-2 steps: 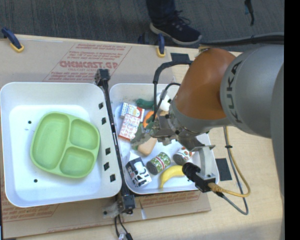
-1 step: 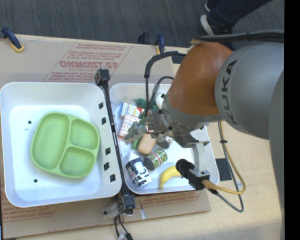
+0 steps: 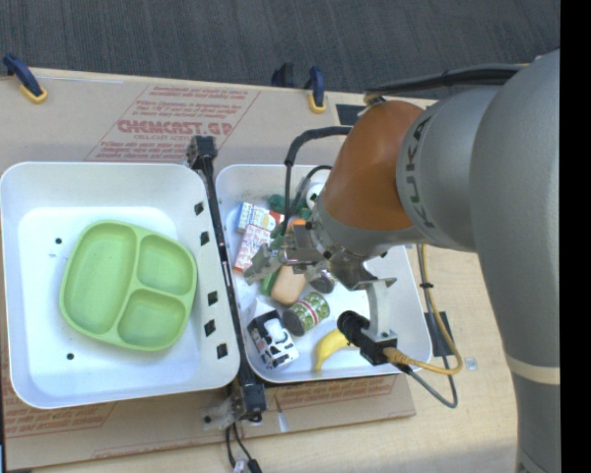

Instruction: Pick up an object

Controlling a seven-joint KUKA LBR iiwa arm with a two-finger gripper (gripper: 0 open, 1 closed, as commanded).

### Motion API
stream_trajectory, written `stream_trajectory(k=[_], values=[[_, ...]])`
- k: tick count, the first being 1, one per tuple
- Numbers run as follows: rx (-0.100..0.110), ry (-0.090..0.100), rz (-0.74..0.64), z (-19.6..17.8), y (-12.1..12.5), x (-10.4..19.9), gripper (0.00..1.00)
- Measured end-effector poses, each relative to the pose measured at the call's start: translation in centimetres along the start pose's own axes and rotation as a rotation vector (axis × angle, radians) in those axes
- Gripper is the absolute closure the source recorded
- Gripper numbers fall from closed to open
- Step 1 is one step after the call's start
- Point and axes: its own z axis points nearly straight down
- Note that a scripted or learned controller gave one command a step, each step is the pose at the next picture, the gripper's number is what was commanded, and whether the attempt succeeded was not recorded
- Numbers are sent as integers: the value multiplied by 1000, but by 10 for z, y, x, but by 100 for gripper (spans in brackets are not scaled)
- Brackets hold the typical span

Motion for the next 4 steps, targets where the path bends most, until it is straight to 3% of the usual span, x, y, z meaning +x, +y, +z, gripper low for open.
stream_trajectory(k=[1, 2, 3, 4], values=[[-1, 2, 2, -1, 71, 27, 0], [-4, 1, 2, -71, 41, -1, 0], [-4, 1, 1, -115, -32, 27, 0], [1, 1, 0, 0, -32, 70, 0]])
